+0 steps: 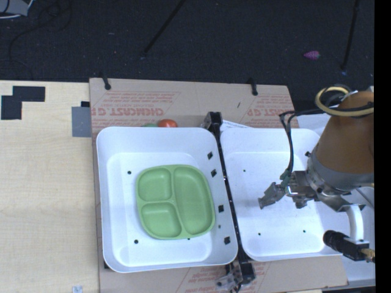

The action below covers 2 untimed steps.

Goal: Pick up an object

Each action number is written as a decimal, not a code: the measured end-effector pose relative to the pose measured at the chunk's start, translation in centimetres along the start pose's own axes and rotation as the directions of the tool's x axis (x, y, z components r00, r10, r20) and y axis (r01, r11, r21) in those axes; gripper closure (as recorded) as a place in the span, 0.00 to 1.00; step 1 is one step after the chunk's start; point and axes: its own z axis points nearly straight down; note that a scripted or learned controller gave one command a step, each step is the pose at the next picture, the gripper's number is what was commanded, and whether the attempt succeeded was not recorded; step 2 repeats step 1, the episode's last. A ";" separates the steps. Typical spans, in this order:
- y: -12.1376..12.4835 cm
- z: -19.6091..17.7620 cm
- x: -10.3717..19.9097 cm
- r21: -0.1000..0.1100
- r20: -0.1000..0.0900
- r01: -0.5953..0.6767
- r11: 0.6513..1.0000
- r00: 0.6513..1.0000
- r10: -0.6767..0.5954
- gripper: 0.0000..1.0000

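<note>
The arm's orange band [349, 133], high above the bench, bulks large at about 3 o'clock, with the grey wrist [339, 179] just below it. From the wrist the gripper [269, 198] reaches toward 9 o'clock over the right bin [269, 145], its dark tip low above the white floor. Whether its tips are spread or pressed together cannot be told from this angle, and nothing shows between them.

A black cable [287, 142] loops from the wrist up toward 12 o'clock along the gripper's side. At about 5 o'clock, near the right bin's lower corner, a black and white fitting [348, 240] sticks out below the arm.

The left bin [116, 163] sits touching the right bin along a black centre divider [223, 188]. In it lies a green divided plate [175, 201], flat on the floor, slightly toward the bin's 5 o'clock side, with three compartments facing up. It is well apart from the gripper, across the divider.

Just outside the left bin's rim at 12 o'clock, a small red object [167, 124] rests on the cardboard sheet [183, 102] under both bins; a sliver of green touches its 9 o'clock side. What either one is cannot be told.
</note>
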 end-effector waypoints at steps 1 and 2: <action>0.2 -0.5 0.0 -0.012 0.002 0.002 1.000 1.000 -0.002 0.00; 0.2 -0.5 0.0 -0.012 0.002 0.002 1.000 1.000 -0.002 0.00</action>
